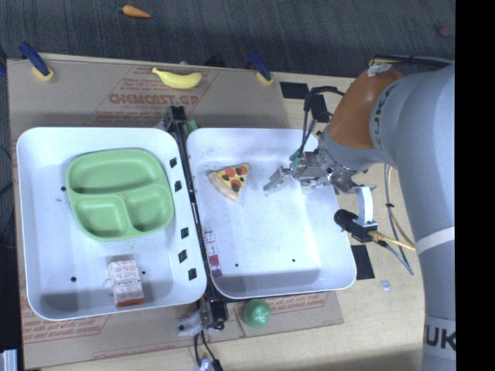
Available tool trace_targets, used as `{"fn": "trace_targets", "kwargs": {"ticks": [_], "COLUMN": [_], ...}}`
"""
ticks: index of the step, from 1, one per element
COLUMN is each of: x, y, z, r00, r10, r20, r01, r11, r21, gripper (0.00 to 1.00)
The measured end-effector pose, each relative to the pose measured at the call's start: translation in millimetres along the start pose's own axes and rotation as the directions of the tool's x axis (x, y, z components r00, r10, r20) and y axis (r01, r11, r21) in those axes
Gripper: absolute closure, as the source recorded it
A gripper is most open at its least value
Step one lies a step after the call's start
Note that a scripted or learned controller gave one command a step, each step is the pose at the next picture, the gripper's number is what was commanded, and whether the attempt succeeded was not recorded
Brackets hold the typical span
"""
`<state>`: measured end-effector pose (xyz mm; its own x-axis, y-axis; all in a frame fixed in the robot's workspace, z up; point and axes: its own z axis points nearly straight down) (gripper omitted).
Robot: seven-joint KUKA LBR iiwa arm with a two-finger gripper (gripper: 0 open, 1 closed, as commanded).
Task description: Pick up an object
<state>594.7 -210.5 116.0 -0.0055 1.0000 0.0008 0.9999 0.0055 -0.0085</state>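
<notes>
Bench (69, 91): carried two white bins side by side, clamped at the back edge so they would not slide.
Arm (418, 153): reached in over the right bin's right rim.
Right bin (263, 273): the landmark; it held the pizza slice near its back-left corner.
Left bin (31, 230): just left of the right bin, holding a green tray (120, 192) and a small packet (125, 280).
Claw (272, 184): low over the right bin's floor, just right of the slice and apart from it, pointed toward it, likely lining up a grab; fingers too blurred, so I cannot tell their spread.
Pizza slice (230, 180): flat on the floor, not held.
Banana (178, 76): behind both bins.
Green ball (256, 313): just in front of the right bin.
</notes>
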Motion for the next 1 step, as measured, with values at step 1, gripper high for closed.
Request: {"fn": "trace_targets", "kwargs": {"ticks": [1], "x": [8.8], "y": [-69.8], "z": [6.6], "r00": [1.000], "r10": [-0.001], "r20": [0.000], "r01": [0.001], "r11": [1.000], "r21": [-0.004], "gripper": [0.00]}}
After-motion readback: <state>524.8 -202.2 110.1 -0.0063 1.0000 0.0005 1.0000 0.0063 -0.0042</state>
